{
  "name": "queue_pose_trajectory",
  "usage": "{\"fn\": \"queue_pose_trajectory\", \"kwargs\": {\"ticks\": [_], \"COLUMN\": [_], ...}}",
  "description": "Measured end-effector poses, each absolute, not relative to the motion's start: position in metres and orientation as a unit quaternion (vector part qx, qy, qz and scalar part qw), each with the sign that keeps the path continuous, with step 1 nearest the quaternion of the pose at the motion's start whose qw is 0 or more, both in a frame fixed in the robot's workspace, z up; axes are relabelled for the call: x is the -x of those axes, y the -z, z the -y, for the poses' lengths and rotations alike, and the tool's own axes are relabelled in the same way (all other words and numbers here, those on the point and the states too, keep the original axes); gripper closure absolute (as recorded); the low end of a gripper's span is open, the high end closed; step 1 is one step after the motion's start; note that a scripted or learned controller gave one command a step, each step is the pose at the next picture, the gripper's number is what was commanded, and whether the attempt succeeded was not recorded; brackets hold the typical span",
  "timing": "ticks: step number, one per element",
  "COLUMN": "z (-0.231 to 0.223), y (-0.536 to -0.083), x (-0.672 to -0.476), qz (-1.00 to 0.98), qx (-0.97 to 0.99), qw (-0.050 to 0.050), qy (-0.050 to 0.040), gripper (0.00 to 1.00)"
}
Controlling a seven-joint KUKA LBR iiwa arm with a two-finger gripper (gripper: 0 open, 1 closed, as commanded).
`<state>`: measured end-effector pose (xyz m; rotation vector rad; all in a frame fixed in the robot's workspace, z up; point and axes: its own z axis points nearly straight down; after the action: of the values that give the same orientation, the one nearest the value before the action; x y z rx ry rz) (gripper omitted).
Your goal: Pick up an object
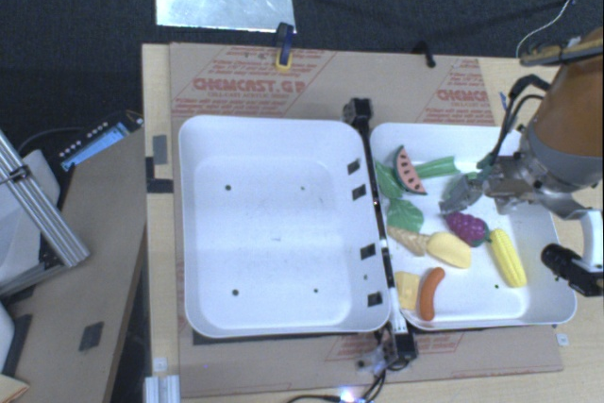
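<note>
Arm (571, 123) is cut off by the right edge, upper links out of frame. Gripper (464, 193) is blurred grey; jaws too indistinct to read. It covers part of the right bin's (547, 302) floor and the tail of a green toy (436, 168). Purple grapes (466, 226) sit just below it; contact unclear. Grey rail (38, 217) is cropped at left.

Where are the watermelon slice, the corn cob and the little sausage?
watermelon slice (409, 171): camera view, on its red flesh.
corn cob (508, 258): camera view, mid-length on the yellow kernels.
sausage (429, 293): camera view, middle of its orange-red body.
</note>
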<state>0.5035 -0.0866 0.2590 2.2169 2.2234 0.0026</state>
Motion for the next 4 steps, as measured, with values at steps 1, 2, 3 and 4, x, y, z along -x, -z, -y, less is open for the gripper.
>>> {"fn": "queue_pose_trajectory", "kwargs": {"ticks": [1, 2, 3, 4], "z": [0.154, 0.124, 0.123, 0.082], "y": [-0.129, -0.096, -0.104, -0.133], "x": [-0.482, -0.525, -0.525, -0.563], "qz": [-0.705, -0.707, -0.708, -0.71], "qx": [-0.709, -0.707, -0.706, -0.704], "qw": [-0.004, 0.003, 0.001, 0.002], "qy": [0.0041, -0.0019, -0.0012, -0.0024], "gripper": [0.0, 0.0, 1.0, 1.0]}}
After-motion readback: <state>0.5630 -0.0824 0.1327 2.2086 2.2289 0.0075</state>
